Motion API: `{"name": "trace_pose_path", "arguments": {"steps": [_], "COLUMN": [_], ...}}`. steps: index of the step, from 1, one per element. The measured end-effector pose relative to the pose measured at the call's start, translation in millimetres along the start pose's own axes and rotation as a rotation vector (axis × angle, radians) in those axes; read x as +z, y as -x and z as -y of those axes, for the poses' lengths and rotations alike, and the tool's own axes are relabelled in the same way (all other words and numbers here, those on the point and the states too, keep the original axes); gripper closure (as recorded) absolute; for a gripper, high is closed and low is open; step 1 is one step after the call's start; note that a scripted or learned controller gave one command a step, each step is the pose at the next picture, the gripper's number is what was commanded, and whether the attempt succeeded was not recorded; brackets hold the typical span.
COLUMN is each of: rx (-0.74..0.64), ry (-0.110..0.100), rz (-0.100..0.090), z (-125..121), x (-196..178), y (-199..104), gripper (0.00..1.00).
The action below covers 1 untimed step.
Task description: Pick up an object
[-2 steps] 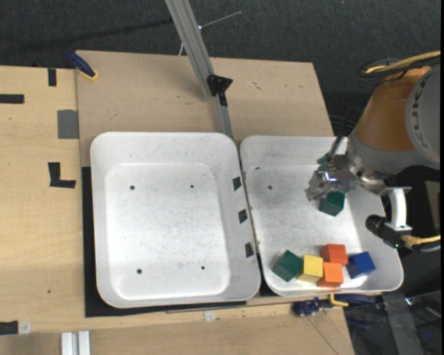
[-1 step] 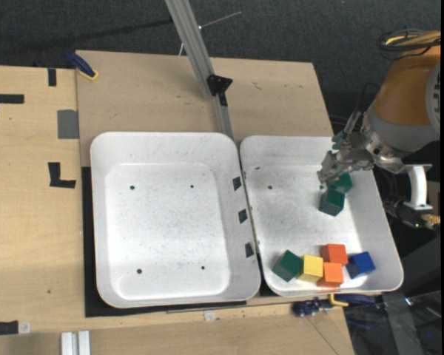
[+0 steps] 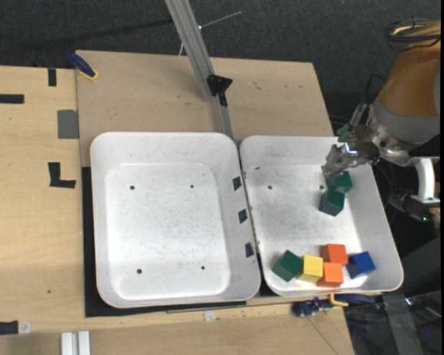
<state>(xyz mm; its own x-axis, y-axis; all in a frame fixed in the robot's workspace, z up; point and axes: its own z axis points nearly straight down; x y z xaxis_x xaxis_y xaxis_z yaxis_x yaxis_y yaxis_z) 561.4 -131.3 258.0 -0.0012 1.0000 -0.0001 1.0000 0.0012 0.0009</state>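
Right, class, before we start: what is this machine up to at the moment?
A grey and orange robot arm reaches in from the right over the right-hand bin. Its gripper sits just above two dark green blocks near the bin's far right side. Whether it has hold of one cannot be told. More blocks, green, yellow, orange and blue, lie clustered at the bin's near edge.

jaws over green block [image 3: 331, 203], R bin [image 3: 281, 161], blocks near front

Blocks [image 3: 322, 265] in right bin [image 3: 281, 198]; left bin [image 3: 163, 213] beside it.
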Motion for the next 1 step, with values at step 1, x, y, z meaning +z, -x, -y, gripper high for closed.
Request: {"name": "trace_pose_path", "arguments": {"steps": [1], "rx": [-0.006], "ry": [-0.002], "rz": [-0.001], "z": [-2.1], "x": [5.5], "y": [-62.3], "gripper": [1.0]}}
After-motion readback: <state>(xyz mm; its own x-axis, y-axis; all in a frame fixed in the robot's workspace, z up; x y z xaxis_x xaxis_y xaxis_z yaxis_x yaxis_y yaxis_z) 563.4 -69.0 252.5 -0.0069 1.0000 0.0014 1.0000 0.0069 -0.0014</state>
